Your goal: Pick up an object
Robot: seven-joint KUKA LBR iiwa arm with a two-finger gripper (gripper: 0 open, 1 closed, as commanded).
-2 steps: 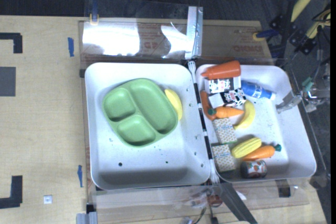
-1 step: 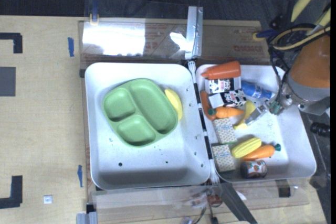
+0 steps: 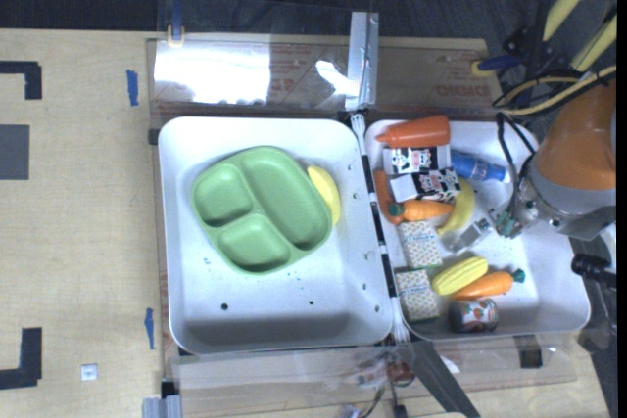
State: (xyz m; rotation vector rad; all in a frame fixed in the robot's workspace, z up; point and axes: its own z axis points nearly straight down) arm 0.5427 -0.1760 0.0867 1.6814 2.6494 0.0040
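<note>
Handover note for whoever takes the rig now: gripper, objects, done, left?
Gripper: low over the right bin, beside the banana; nothing visibly held; open or shut not readable.
Right bin: orange bottle, blue bottle, cow-print carton, two carrots, corn, small can, two patterned packets.
Left bin: green divided plate, yellow item at its right edge.
Done: nothing picked.
Left: grasp and lift one object.
</note>
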